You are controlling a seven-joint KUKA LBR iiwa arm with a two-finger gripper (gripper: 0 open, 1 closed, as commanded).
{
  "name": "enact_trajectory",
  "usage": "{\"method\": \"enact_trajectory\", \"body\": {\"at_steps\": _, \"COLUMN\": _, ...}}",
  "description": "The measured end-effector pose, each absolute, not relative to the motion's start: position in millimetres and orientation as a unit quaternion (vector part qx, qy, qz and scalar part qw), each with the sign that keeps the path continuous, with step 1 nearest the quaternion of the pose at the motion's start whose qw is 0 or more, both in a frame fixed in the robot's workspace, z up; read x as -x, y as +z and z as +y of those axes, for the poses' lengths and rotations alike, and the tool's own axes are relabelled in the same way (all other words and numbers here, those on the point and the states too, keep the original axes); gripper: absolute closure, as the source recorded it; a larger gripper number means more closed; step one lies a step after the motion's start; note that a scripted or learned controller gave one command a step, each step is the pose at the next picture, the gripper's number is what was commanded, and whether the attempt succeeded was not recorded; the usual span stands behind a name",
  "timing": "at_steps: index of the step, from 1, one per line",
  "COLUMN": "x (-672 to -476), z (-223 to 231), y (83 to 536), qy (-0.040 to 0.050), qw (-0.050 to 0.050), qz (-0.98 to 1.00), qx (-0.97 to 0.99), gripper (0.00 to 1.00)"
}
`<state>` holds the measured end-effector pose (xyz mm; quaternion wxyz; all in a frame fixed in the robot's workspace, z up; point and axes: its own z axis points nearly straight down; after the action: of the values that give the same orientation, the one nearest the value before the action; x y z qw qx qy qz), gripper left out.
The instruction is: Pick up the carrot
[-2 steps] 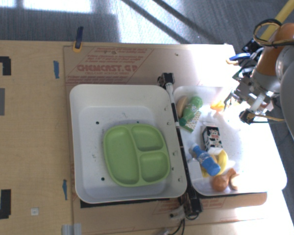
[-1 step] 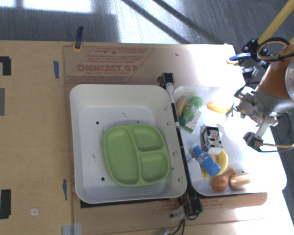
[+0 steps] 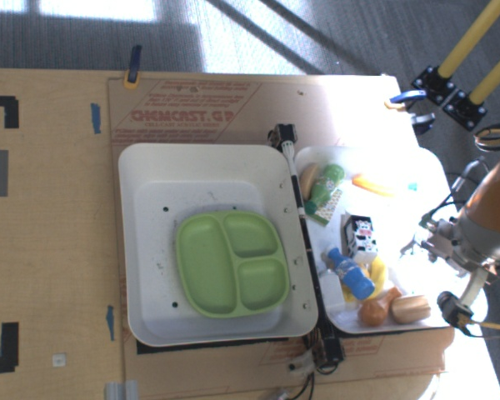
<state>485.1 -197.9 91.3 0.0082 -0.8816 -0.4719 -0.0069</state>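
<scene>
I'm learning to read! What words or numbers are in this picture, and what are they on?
"CHEMCAST GP": my best reading of the big, fuzzy red print on the flat brown cardboard sheet.
Smaller red lines above and below it: too small to read.
Small black-and-white cardboard box: markings too blurred to read.
Green plastic packet: pale label, unreadable.

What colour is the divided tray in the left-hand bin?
The divided tray is pale green; the camera view shows it plainly.

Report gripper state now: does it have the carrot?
Gripper: open or closed cannot be told at this angle. The carrot lies apart from it, not held.
</scene>
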Motion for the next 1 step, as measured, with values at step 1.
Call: {"method": "enact_trajectory", "body": {"at_steps": 1, "x": -548.9, "z": -199.6, "y": 90.5, "qy": -0.0036, "qw": 0.015, "qz": -0.398, "qx": 0.917, "gripper": 0.00}}
